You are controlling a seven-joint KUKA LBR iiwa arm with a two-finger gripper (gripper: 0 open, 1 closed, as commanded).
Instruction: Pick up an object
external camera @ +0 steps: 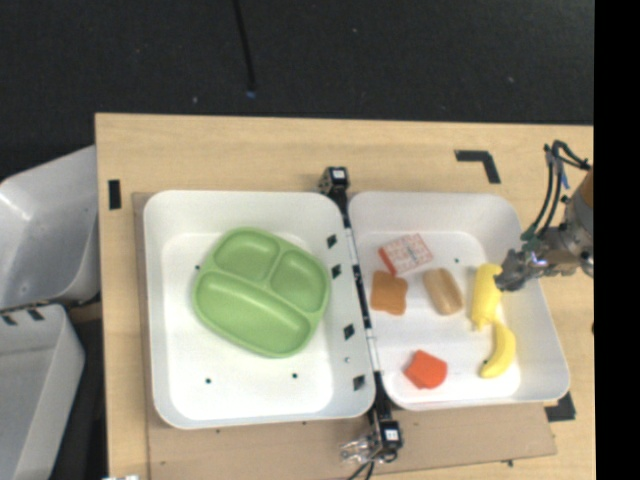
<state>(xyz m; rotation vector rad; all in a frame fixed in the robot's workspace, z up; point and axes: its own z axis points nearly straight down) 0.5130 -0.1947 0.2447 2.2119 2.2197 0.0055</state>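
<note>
Orange block (426,370), hand (512,273) beside banana (491,318)

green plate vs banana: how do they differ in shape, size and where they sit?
The green plate is a broad rounded tray split into three compartments; the banana is a slim curved piece. The plate is far larger than the banana. The plate lies alone in the left bin; the banana lies in the right bin among other food pieces, close to the gripper at its upper end. Both lie flat on a bin floor.
</note>
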